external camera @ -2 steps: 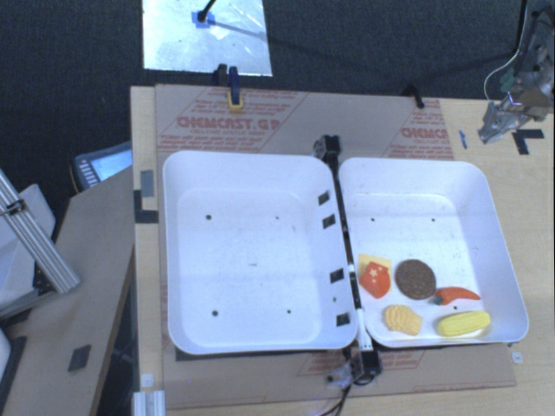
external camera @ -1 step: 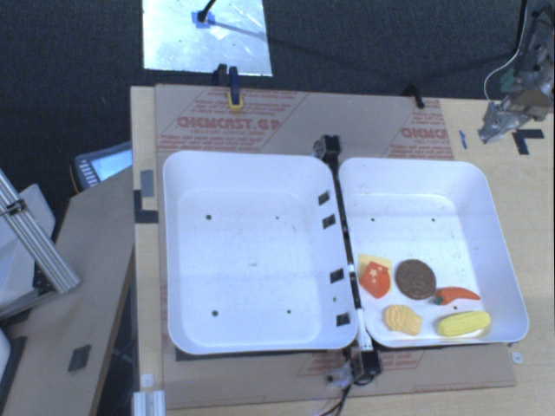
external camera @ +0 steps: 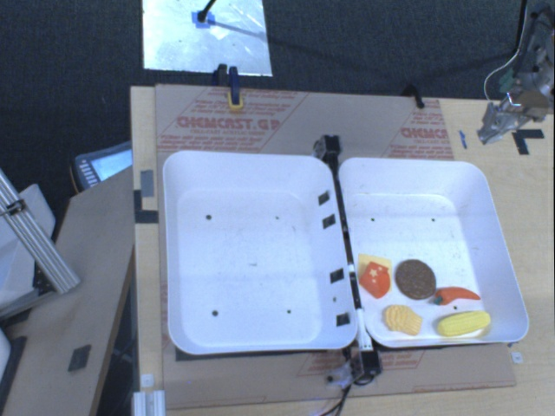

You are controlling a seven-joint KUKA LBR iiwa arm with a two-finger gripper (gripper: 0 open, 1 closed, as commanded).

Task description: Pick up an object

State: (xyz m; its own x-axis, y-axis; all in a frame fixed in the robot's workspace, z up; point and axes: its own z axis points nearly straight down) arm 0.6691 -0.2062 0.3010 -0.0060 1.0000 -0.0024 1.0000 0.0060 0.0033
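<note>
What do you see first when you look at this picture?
The bright toy food jumps out: a pizza slice, a brown patty, a red chili, a waffle and a corn cob, huddled in the near corner of the right bin. The big white left bin beside it catches the eye next. The gripper hangs at the top right, away from the food.

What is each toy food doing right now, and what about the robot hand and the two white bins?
Pizza slice: lying flat in the right bin.
Brown round patty: flat, beside the pizza slice.
Red chili pepper: on its side, right of the patty.
Corn cob: on its side near the bin's front edge.
Yellow ridged piece: flat, left of the corn cob.
Gripper: above the bench, beyond the right bin, holding nothing.
Left bin: sits flat.
</note>
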